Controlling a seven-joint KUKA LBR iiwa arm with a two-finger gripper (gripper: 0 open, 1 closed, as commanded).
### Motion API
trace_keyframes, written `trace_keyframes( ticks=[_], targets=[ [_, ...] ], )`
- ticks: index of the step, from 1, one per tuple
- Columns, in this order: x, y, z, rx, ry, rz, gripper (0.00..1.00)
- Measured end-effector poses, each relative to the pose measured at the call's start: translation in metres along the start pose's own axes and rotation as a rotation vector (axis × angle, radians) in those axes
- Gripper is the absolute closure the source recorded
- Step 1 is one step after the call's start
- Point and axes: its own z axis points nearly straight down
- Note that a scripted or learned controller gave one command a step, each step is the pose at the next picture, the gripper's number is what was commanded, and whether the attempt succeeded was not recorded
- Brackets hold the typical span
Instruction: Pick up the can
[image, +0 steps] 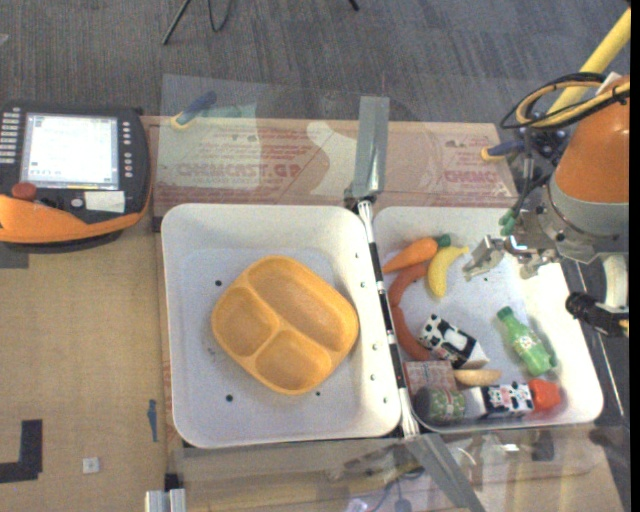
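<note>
The can (441, 404), dark with a greenish label, lies on its side at the front edge of the right bin (585, 395), just under a small pink box (430, 376). My gripper (503, 259) hangs over the back part of that bin, right of the banana (443, 268) and well behind the can. Its fingers stand open with nothing between them.
Also in the right bin are a carrot (411, 254), a curved red sausage (400, 318), a cow-patterned item (447, 339), a green bottle (526, 342), and a black-and-white carton (506, 398) with a red piece beside the can. An orange divided plate (284, 322) sits in the left bin (190, 300).
</note>
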Motion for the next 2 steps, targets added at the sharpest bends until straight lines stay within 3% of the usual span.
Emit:
trace_keyframes(
  ticks=[1,2],
  targets=[
    [0.042,-0.007,0.107,-0.003,-0.001,-0.017,0.00],
    [-0.006,0.004,-0.022,-0.004,-0.002,-0.125,0.00]
  ],
)
